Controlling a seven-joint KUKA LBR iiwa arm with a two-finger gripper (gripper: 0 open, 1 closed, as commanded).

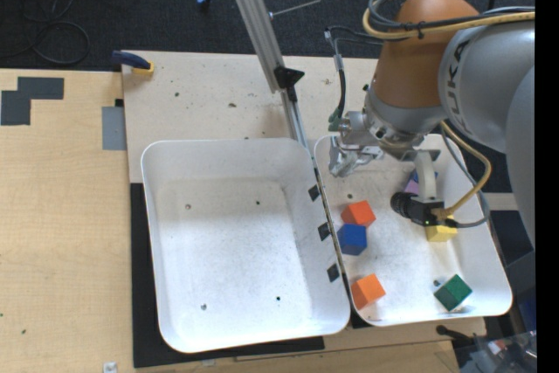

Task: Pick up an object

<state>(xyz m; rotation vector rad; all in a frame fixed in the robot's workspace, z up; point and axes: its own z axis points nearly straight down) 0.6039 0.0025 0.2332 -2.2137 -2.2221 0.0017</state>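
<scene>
My pincer point(348, 160) hangs over the upper left corner of the right bin point(489, 262), close to the wall that divides it from the left bin point(175, 179); from this slant I cannot tell whether it is released or clenched, and I see nothing in it. Nearest below it lie the orange cube point(358, 213) and the blue cube point(352, 238), touching each other (orange above, blue below) just beside the dividing wall. Further down the same side sits a second orange block point(369, 289), near the bin's lower rim. Off to the right, partly under my wrist cabling, are a purple piece point(411, 185) and a yellow block point(441, 231), and a green block point(453, 292) sits in the lower right corner, well apart from the rest. The left bin shows only specks. Beyond the bins, an aluminium rail point(258, 17) leans across the wooden surface point(52, 231). Risks as I judge them: the orange and blue cubes are packed together, so a descent between them could wedge, or shove one aside and catch neither. Both also lie close to the wall, so a finger could strike the rim. Nothing is picked yet; the isolated green block looks like the cleaner target.
</scene>
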